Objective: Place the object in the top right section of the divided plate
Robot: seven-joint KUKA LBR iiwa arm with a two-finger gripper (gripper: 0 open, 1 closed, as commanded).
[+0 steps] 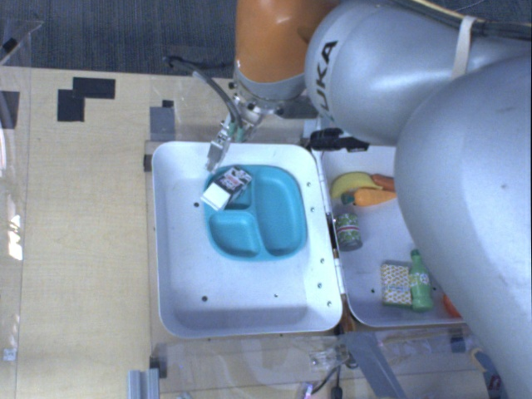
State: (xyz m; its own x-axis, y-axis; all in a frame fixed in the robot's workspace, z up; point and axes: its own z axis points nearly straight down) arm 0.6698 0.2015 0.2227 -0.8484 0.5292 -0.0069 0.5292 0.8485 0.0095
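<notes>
A blue divided plate (264, 214) lies in the left white bin (179, 248). A small box (226, 188), white at one end and dark with print at the other, rests on the plate's upper left compartment and overhangs its rim. My gripper (219, 151) hangs just above and behind the box, at the end of the grey arm with the orange band (270, 23). The box looks to be lying on the plate, apart from the gripper's tip.
The right bin (374, 314) holds a yellow banana (352, 182), an orange carrot (374, 196), a small can (347, 231), a patterned packet (396, 283) and a green bottle (421, 281). The arm's bulk covers that bin's right side.
</notes>
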